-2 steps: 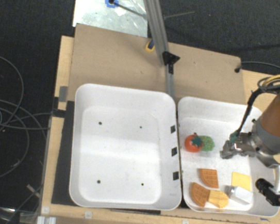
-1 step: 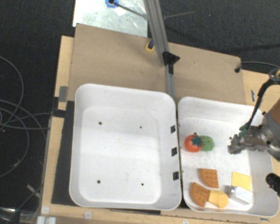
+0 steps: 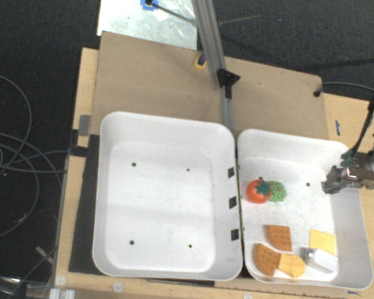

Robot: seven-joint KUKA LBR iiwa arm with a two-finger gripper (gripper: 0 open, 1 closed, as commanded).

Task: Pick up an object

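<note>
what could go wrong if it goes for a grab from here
1. The waffle pieces, yellow block and small grey-white item lie crowded in the right bin's near corner; closing there could nudge neighbours or catch two at once.
2. The tomato touches the green piece and looks round, so it may roll away from a pinch.
3. The gripper hangs by the bin's right wall, well off every object, so a straight descent likely meets bare floor.

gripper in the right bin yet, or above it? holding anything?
Cannot tell its height. The gripper appears over the right bin's far right part, apart from the tomato and waffle pieces. Nothing visible between its fingers.
</note>
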